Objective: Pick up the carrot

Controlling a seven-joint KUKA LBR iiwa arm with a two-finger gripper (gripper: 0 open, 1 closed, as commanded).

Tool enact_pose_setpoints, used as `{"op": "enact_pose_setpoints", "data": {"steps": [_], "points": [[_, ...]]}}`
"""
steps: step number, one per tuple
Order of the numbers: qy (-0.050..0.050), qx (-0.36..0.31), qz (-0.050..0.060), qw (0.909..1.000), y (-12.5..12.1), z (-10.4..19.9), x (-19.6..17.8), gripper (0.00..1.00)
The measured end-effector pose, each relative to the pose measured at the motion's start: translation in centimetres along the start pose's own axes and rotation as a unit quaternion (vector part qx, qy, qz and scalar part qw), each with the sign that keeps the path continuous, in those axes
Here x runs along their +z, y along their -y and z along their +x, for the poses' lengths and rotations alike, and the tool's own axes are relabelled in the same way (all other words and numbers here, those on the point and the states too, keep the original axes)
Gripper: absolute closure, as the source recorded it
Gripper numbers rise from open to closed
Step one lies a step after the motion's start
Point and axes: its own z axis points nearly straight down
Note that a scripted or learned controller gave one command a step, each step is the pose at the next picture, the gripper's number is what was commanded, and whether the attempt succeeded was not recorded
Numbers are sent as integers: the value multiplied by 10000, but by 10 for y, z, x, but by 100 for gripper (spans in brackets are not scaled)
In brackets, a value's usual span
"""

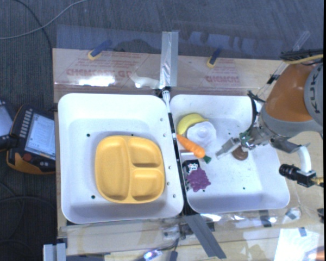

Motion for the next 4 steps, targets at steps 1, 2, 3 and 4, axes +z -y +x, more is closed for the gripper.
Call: {"op": "enact_pose_setpoints", "data": {"steps": [1, 2, 3, 4], "points": [[27, -1910, -15, 9816, 4, 49, 43, 0], [90, -2296, -2, 9732, -20, 48, 46, 0], [134, -2939, -80, 9557, 4, 57, 45, 0], [83, -1410, -17, 9900, -6, 50, 46, 0]]}}
